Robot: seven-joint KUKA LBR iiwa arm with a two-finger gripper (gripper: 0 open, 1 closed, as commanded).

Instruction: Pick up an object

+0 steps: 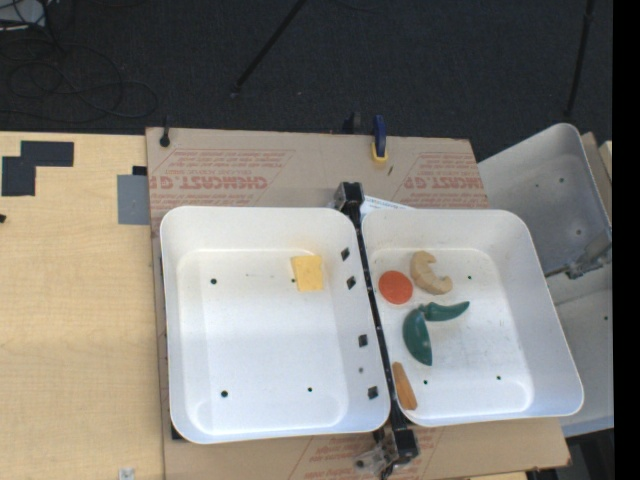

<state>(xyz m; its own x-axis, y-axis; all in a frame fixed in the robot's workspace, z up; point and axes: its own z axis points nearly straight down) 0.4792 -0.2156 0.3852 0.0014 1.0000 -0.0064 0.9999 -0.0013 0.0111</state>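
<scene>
Bench top [70,338] in pale wood fills your left side, with dark tape patches [38,163] and a grey square [131,198] stuck on it near the back. Next comes a cardboard sheet [250,173] under both bins, held at its far edge by a blue clamp [379,138].

Look into the left bin [166,318] and you find one thing: a yellow block [308,272], lying flat near the bin's far right corner, close to the wall it shares with its neighbour. A row of black clips [362,340] runs along the seam where the two bins meet.

In the right bin [562,373] you have four pieces, all in its left half. An orange stick [404,386] lies along the seam wall at the near side. Further back sits a red-orange disc [396,287], and just beside it, on its right, a tan curved piece [431,272]. A green pepper-shaped piece [423,332] lies between the disc and the stick, apart from both.

A grey metal plate [560,183] stands past the right bin. As for the gripper, you cannot tell its state from this moment.
</scene>
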